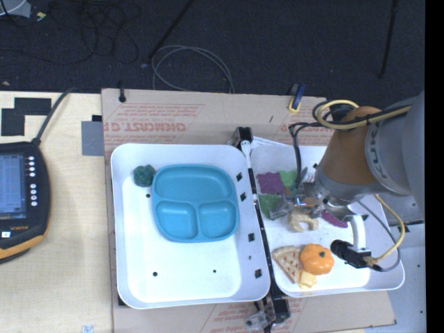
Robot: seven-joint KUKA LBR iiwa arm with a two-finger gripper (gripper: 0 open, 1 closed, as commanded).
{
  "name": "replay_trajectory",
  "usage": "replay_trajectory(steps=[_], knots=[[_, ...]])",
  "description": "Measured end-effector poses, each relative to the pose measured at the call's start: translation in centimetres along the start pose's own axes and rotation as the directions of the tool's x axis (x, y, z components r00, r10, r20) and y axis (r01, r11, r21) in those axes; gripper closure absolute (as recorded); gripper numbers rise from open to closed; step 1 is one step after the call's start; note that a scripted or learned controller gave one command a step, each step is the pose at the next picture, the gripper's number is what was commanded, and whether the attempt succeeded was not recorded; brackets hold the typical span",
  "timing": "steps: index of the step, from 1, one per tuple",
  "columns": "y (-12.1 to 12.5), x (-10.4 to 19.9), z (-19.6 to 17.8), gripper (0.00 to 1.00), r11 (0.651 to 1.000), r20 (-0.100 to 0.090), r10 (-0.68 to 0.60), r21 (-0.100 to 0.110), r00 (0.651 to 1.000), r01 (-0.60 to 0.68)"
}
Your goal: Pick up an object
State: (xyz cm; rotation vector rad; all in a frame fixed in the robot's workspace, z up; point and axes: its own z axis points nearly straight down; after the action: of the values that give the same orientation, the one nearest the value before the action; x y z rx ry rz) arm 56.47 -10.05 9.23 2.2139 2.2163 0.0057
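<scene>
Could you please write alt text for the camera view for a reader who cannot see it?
A grey and orange robot arm reaches from the right into the right white bin, its gripper low among small items including an orange toy fruit and a purple piece. The left white bin holds a blue divided plate and a small dark green ball.

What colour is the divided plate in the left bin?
Light blue; the plate shows clearly in the camera view.

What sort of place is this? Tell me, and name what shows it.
Probably a robotics lab bench for pick-up trials: a grey arm reaching over two white bins, a teach pendant at the left, and loose cables on dark flooring.
</scene>
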Motion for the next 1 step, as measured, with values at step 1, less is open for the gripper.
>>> replay_trajectory(steps=[1], knots=[[5.13,0.04,0.44,0.00,1.000,-0.004,0.000,0.007,1.000,0.000]])
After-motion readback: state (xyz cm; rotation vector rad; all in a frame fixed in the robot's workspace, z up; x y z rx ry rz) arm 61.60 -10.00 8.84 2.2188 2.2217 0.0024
